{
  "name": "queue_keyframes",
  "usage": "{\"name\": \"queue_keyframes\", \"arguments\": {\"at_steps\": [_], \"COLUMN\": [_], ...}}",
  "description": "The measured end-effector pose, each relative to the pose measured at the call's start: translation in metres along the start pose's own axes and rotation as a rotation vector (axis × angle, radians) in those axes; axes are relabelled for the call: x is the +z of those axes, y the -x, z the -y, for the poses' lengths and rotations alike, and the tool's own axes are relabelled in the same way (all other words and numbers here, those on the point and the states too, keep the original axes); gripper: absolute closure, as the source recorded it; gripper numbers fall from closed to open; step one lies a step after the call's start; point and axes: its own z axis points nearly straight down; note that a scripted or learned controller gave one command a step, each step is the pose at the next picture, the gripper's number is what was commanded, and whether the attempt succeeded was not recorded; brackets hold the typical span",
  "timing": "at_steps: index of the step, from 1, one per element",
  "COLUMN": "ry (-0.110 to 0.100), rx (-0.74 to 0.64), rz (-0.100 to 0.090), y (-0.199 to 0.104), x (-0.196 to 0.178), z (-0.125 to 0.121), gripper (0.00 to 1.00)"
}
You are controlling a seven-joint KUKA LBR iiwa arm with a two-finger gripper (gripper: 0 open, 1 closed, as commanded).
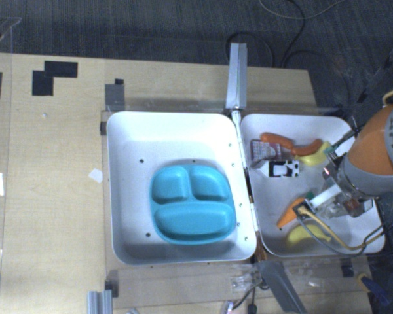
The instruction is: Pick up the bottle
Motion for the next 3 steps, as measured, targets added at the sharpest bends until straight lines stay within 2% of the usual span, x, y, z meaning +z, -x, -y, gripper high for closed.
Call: {"name": "queue_keyframes", "arguments": {"at_steps": [1, 2, 3], "ry": [0.004, 0.005, 0.004], "rx": [0.237, 0.151, 0.177], "rz": [-0.004, -0.008, -0.003], "y": [0.006, 0.031, -0.027], "x": [-0.147, 0.023, -0.1], "z": [0.01, -0.039, -0.079], "gripper": [1.0, 1.0, 1.0]}}
